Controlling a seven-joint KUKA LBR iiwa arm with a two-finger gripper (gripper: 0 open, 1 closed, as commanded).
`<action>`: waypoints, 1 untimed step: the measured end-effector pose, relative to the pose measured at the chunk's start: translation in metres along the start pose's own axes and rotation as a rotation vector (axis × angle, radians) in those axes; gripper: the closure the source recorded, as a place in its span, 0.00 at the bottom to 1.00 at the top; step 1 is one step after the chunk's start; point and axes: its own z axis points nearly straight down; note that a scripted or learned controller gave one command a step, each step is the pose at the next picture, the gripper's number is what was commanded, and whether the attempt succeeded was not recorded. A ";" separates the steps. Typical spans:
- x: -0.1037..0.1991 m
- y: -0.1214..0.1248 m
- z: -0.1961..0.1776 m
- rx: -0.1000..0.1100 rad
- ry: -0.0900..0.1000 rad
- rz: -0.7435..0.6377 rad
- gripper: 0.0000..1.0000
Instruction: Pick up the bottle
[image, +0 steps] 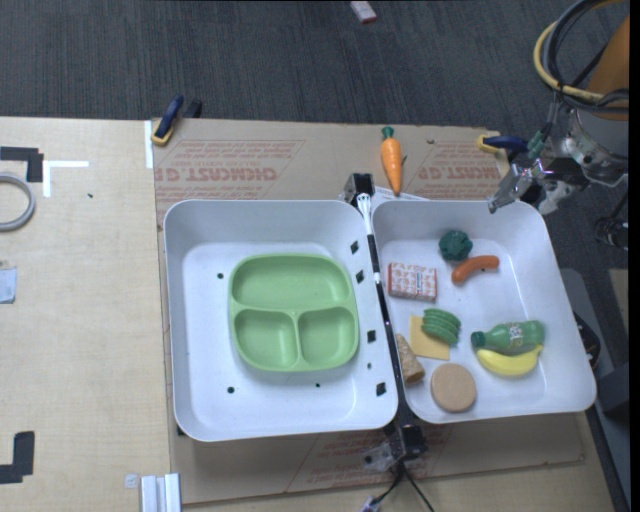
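Observation:
The bottle (511, 335) is small and green with a pale label. It lies on its side in the right bin (560, 300), near that bin's right wall, resting against a yellow banana (508, 363) just below it. My gripper (521, 197) hangs over the bin's far right corner, well up and away from the bottle. Its fingers stand open with nothing between them.
The right bin also holds a broccoli (455, 243), a sausage (475, 268), a red-and-white box (412, 282), a green vegetable on a cheese wedge (433, 335), bread (408, 361) and a round cookie (453, 387). A green divided plate (295, 312) sits in the left bin. A carrot (390, 160) lies behind the bins.

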 end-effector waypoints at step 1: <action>0.000 0.000 -0.010 -0.001 -0.002 -0.003 1.00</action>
